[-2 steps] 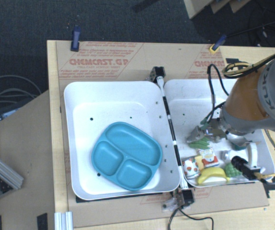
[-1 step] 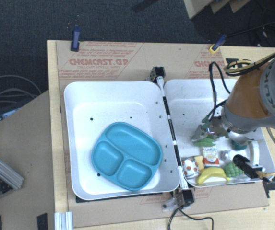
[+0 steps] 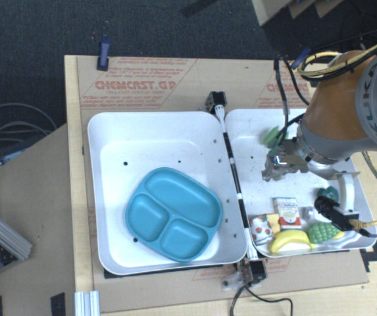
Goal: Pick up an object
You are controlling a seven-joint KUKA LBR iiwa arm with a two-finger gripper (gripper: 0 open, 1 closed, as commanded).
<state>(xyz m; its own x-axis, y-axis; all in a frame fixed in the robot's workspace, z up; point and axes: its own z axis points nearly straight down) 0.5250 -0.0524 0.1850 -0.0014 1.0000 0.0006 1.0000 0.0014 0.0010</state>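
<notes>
Over the right bin [image 3: 251,151], the end effector [image 3: 274,168] hangs low above the white floor, carried by the grey-and-orange arm [image 3: 343,110] that comes in from the right of the view. From this slant I cannot tell whether it is released or clenched, and I see no object in its grasp. Just beyond it, toward the bin's far wall, lies a small green object [image 3: 270,135], close to it but apart. On the near side of the end effector a cluster sits along the bin's front wall: a small red-and-white carton [image 3: 285,209] closest to it, then a white piece with red spots [image 3: 262,226] slightly to the left, a yellow banana [image 3: 291,241] in front of the carton, and a bumpy green fruit [image 3: 323,232] just beside the banana's right end. A teal piece [image 3: 331,192] shows to the right of the end effector, partly hidden. Well apart to its left, across the rims where the two bins meet, the left bin [image 3: 142,140] holds a blue plate [image 3: 174,213] with three compartments, lying flat. Both bins rest on the brown counter [image 3: 175,84].
</notes>
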